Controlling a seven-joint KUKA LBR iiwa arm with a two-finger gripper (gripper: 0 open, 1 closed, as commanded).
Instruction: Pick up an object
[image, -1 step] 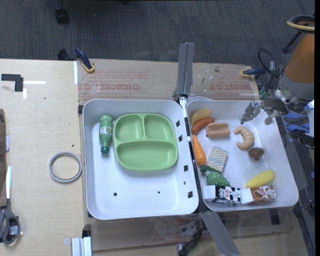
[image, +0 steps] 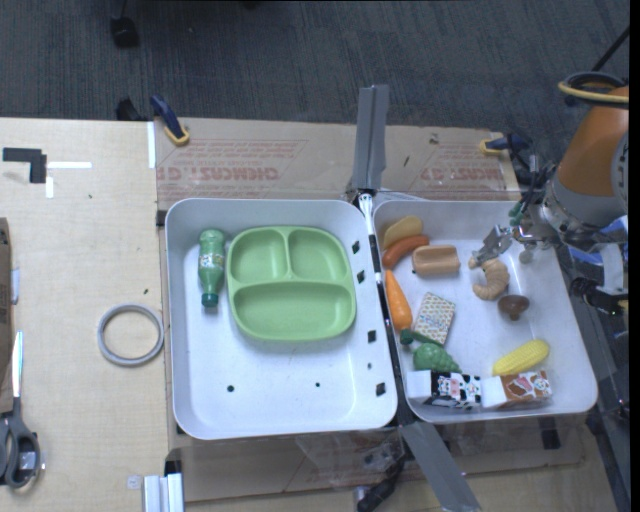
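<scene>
White bins, claw low over the croissant

White is what you see nearest: the front rim of the right bin (image: 575, 405), your landmark. Just inside that rim lie a cow-print carton (image: 455, 388) and an orange-labelled packet (image: 524, 385), with a yellow corn cob (image: 522, 356) just behind the packet. Toward the bin's left wall sit a green vegetable (image: 432, 355), a checkered cracker (image: 434, 317) and a carrot (image: 397, 302). At the bin's middle you find a brown mushroom (image: 513, 305) and, just behind it, a croissant (image: 490, 281). Deeper in lie a bread loaf (image: 435, 261), a sausage (image: 405, 249) and a banana (image: 402, 230). The claw (image: 492, 247) hangs just above the croissant's far end; you cannot tell whether its fingers are spread or closed, and nothing shows between them. Left of the bin, the second bin (image: 190, 390) carries a green divided plate (image: 292, 282) and a green bottle (image: 210, 266). Out on the worktop (image: 70, 250) left of that lies a tape ring (image: 131, 333).
</scene>
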